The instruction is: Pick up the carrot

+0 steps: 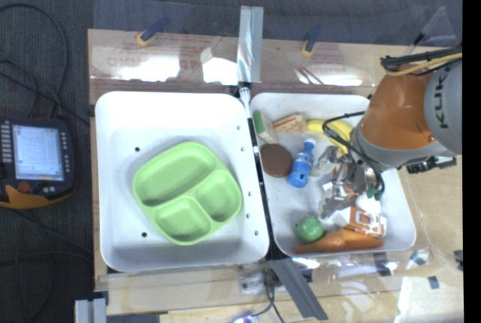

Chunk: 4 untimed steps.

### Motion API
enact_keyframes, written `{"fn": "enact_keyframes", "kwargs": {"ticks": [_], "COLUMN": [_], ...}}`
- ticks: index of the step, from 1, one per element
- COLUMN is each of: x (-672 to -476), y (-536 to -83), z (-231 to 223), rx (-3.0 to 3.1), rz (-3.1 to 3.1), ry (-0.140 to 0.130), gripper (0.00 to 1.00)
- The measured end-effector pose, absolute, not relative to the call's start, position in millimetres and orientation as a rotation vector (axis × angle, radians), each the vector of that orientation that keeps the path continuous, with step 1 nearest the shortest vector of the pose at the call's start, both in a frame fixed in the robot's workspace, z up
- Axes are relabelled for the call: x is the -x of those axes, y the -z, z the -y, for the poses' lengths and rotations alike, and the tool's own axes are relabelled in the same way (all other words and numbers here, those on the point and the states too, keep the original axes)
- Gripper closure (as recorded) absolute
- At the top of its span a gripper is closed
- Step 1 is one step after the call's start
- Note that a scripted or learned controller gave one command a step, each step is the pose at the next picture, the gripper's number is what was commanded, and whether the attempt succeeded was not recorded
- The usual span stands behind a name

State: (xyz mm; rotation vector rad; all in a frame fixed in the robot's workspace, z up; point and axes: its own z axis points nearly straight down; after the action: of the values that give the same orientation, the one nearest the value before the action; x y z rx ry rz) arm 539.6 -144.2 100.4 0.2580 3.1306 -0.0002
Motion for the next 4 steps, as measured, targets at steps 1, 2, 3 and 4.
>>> {"fn": "enact_keyframes", "kwargs": {"ticks": [1, 2, 3, 4], "x": [-534.7, -483.3, -491.5, -489.5], "y": [-185, -181, -100, -103], "z": [24, 69, 118, 118], "rx": [-0.135, -0.174, -0.150, -0.151], "rz": [-3.134, -3.142, -3.118, -3.128], "ry": [-0.005, 0.002, -0.002, -0.003], "gripper": [0.00, 0.00, 0.00, 1.00]}}
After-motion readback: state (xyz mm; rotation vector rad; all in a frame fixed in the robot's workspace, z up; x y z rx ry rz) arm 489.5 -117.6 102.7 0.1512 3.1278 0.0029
